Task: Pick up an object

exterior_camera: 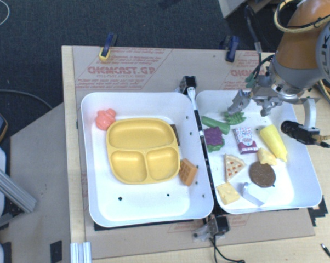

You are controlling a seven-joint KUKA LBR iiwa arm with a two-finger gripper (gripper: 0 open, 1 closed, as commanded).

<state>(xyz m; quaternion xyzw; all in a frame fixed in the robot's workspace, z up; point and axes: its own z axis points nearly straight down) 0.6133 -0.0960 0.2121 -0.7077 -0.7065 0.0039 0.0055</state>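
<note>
Near edge of bench (pixel 154 240): two shallow white bins side by side, left bin (pixel 99 201) and right bin (pixel 302 190). In right bin, closest to near edge: yellow cheese wedge (pixel 227 193) w/ a small grey-white piece (pixel 251 194) just beside it. A bit farther in: pizza slice (pixel 233 165) and round brown cookie (pixel 262 175), w/ a small yellow chunk (pixel 266 157) touching the cookie's far side. Mid bin: red-and-white packet (pixel 245 139), purple grapes (pixel 214 138) by the bin's left wall, yellow corn cob (pixel 273 141) toward the right wall. Farther still: green pea pod (pixel 216 125) lying across the bin's left part. In left bin: yellow divided plate (pixel 144 150) takes up the middle; brown waffle piece (pixel 188 172) leans at its near-right corner; pink-orange toy (pixel 105 118) sits at the plate's far-left corner, near the bin's left wall. Far part of right bin: pincer (pixel 235 111) hangs low over the far-left corner, fingers spread a little, tips at a green leafy toy (pixel 236 115); can't tell if it's truly pinched between them or just touched. Arm (pixel 302 43) comes in over the bench's far-right corner, orange band above wrist. Far edge of bench: yellow-and-blue clamp (pixel 106 48) on left, blue clamp (pixel 231 48) on right.
</note>
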